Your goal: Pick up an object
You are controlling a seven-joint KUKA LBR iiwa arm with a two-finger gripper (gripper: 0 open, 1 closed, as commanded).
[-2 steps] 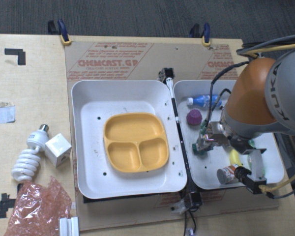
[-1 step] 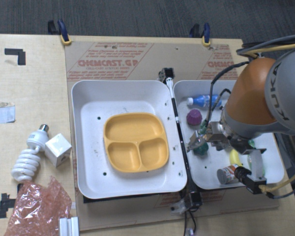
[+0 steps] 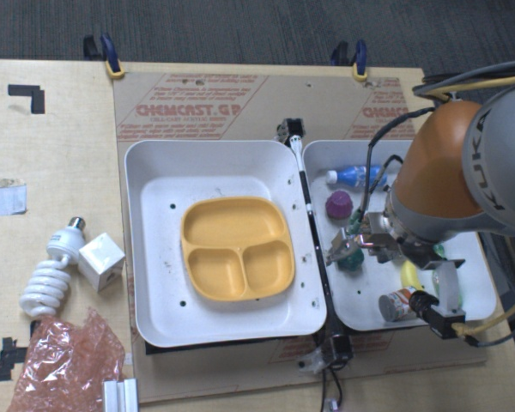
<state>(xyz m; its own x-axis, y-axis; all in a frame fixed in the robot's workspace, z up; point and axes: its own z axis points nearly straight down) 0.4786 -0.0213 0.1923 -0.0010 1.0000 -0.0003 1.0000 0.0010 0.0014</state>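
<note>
I see the gripper (image 3: 347, 245) low in the right bin (image 3: 360, 312), its tips beside a small teal object (image 3: 351, 260) — whether the fingers are spread or closed on it, I cannot tell from here. Near it lie one purple rounded piece (image 3: 339, 204), one blue-and-white bottle (image 3: 354, 176), one yellow item (image 3: 409, 275) and one small can (image 3: 396, 305), the grey arm (image 3: 463, 178) covering part of that bin. The left bin (image 3: 154, 256) holds a single glossy yellow three-compartment plate (image 3: 238, 248). On the bench outside — one spiral bulb (image 3: 50, 275), one white cube (image 3: 102, 260), crinkled pink film (image 3: 64, 367).
</note>
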